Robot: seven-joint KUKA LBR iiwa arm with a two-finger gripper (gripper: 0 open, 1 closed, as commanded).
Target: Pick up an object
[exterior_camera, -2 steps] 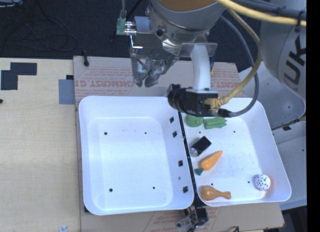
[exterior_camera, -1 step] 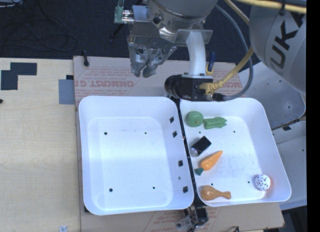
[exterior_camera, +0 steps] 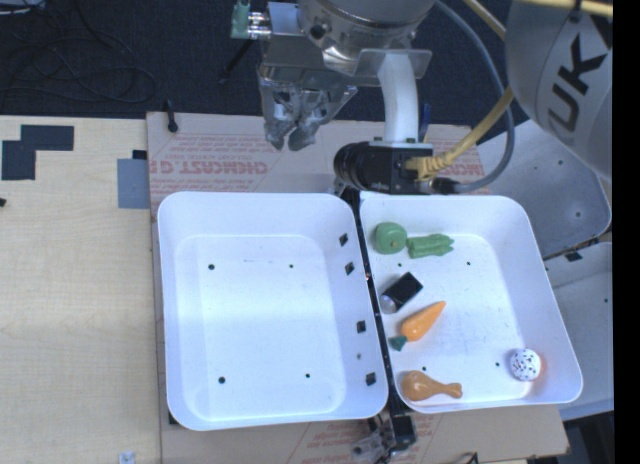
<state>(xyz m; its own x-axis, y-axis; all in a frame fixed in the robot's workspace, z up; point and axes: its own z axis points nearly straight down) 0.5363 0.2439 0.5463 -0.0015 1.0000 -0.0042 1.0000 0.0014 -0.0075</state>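
The orange carrot [exterior_camera: 423, 320] lies mid-way along the right bin's [exterior_camera: 545, 252] left wall, long axis slanting toward the far right corner. The gripper [exterior_camera: 297, 130] hangs beyond the left bin's [exterior_camera: 165, 282] far edge, fingers nearly together, holding nothing; the reach runs rightward and nearer.

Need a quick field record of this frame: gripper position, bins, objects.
gripper: above the bench behind the left bin, nothing between its fingers
left bin: white, shallow
right bin: white, holds all objects
objects: green toy at the back; black block and orange carrot toy in the middle; tan gourd-shaped toy at the front; white speckled ball front right
task status: nothing picked yet
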